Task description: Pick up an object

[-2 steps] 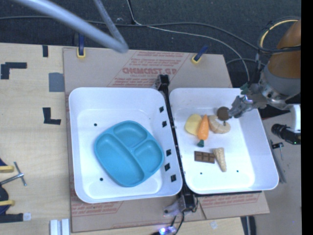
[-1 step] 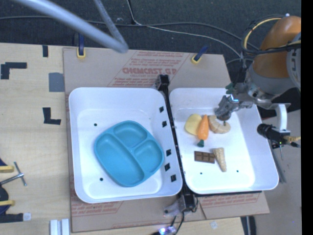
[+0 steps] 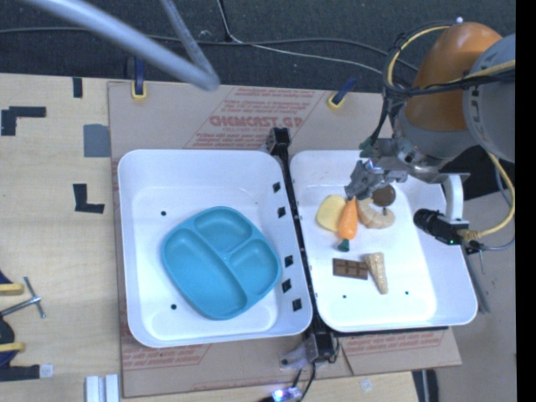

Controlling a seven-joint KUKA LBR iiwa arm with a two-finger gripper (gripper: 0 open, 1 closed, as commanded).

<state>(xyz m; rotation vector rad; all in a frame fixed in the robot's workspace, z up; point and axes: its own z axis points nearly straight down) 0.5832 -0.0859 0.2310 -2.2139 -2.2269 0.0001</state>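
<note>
Starting at my left, the left bin (image 3: pixel 134 224) holds a blue divided plate (image 3: pixel 219 260), lying flat and well apart from the action. A black divider (image 3: pixel 289 224) runs between it and the right bin (image 3: pixel 444 300), where the toy food sits: a yellow piece (image 3: pixel 329 212) touching a carrot (image 3: pixel 348 220), a pale cookie-like piece (image 3: pixel 377 219) just beside that, then lower down a chocolate bar (image 3: pixel 350 268) next to a cream wedge (image 3: pixel 378 272). My gripper (image 3: pixel 362 184) hangs just above the carrot's upper end, the arm (image 3: pixel 456 74) reaching in from the right. Whether the fingers are spread or pressed together, I cannot tell at this angle; nothing visibly sits between them. I judge this the approach step. Next I'd want a straight descent onto the carrot, without nudging its neighbours.
</note>
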